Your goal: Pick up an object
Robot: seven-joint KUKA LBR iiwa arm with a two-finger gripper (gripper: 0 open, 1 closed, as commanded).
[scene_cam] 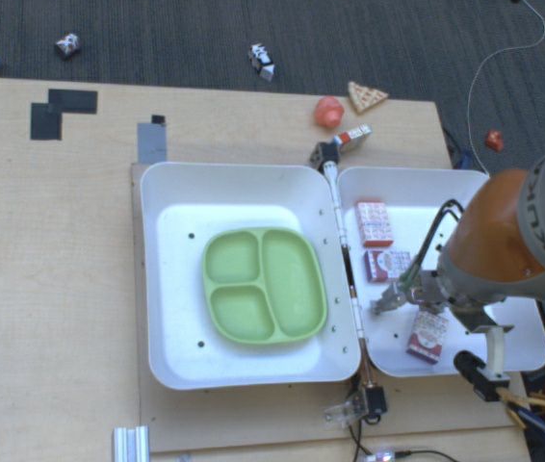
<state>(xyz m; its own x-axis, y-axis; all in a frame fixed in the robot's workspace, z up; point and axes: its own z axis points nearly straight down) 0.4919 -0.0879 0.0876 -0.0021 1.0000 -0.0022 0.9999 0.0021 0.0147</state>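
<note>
Here, the pincer [395,296] is positioned over the right bin [523,349], among three small cartons [375,223]; its state cannot be determined.

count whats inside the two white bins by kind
green three-compartment plastic plate: 1, in the left white bin
small red and white printed packets: 3, in the right white bin, at
total: 4
</note>
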